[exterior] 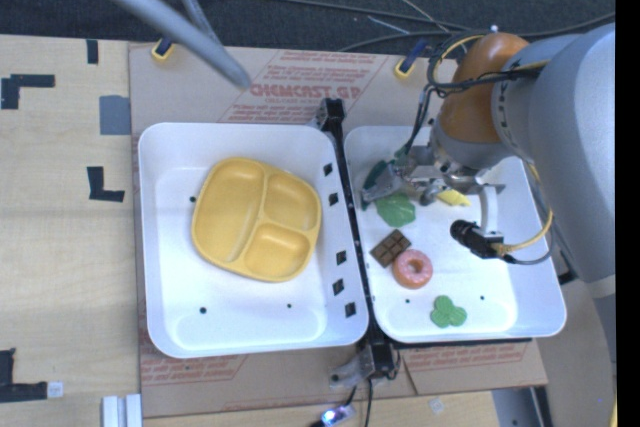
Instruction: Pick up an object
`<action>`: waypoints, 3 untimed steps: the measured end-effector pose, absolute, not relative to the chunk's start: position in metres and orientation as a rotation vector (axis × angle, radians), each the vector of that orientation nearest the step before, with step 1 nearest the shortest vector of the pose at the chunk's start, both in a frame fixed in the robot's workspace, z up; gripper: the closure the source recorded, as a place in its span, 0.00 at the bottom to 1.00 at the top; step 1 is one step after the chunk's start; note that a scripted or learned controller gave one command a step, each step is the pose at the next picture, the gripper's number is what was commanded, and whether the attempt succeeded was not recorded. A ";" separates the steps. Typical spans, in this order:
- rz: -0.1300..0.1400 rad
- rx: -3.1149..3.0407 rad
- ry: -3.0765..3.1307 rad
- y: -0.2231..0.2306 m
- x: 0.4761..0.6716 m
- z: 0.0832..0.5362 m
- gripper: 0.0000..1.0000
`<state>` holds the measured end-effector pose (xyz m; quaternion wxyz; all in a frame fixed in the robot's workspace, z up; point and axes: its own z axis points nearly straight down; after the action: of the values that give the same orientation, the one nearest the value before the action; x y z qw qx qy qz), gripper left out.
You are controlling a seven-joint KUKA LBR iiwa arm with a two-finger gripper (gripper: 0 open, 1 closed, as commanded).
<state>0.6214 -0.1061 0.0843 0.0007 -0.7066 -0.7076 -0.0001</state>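
Overhead, the end effector (425, 183) sits at the right bin's (530, 310) eleven o'clock corner, near the divider; I cannot tell its grip state. Open floor lies toward five o'clock. Red "CHEMCAST GP" marks the board (300, 85). At center, the chocolate bar (390, 248) runs one-to-seven o'clock beside the pink donut (412, 269).
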 end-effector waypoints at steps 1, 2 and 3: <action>-0.002 -2.218 -2.226 -0.105 0.622 0.096 1.00; -0.002 -2.221 -2.224 -0.104 0.627 0.139 1.00; -0.003 -2.222 -2.225 -0.107 0.630 0.181 1.00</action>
<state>0.6301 -0.1069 0.1814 -0.0013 -0.7067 -0.7075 -0.0008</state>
